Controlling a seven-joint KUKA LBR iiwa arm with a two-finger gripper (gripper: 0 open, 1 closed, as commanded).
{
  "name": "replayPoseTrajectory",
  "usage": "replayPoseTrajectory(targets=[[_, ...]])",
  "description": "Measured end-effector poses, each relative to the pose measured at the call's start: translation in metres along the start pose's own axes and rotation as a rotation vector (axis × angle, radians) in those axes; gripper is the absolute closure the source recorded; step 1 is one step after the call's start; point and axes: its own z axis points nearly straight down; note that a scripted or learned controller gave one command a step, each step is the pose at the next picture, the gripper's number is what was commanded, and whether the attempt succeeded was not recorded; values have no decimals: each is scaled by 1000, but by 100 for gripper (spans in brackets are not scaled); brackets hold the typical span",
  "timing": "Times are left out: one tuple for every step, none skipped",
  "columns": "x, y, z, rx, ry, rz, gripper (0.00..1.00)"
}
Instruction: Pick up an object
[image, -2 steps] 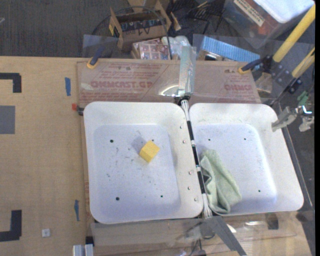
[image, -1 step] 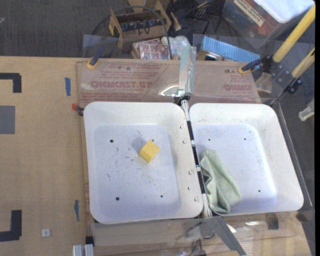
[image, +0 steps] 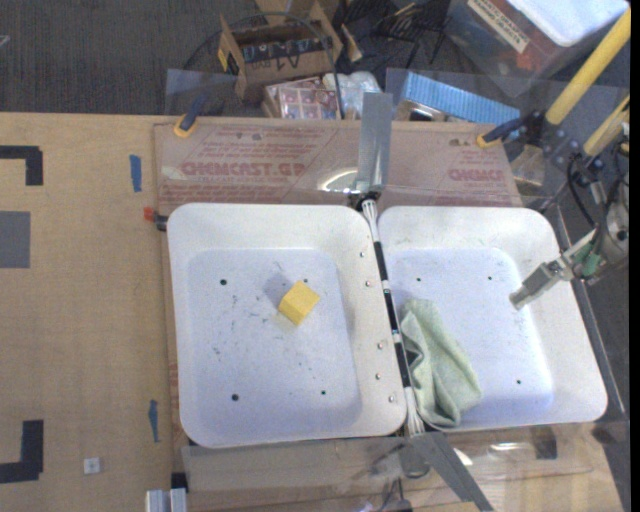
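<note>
**Pick approach: gripper over the cloth bin, nothing held**

Bench surface carries two white bins. Yellow block (image: 298, 302) lies far left of the gripper (image: 528, 289), alone in the left bin (image: 200, 250). Green cloth (image: 438, 362) lies down-left, nearer, in the right bin (image: 560, 380). Gripper holds nothing; finger spread cannot be judged. Recommend descending squarely over one item.

Yellow block (image: 298, 302) in white left bin (image: 200, 250); pale green cloth (image: 440, 365) in white right bin (image: 530, 240), right of block.
</note>
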Motion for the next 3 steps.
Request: replayPoseTrajectory(targets=[[35, -2, 216, -9, -6, -500, 0], [119, 34, 121, -4, -3, -935, 0], [50, 3, 34, -4, -6, -1162, 0]])
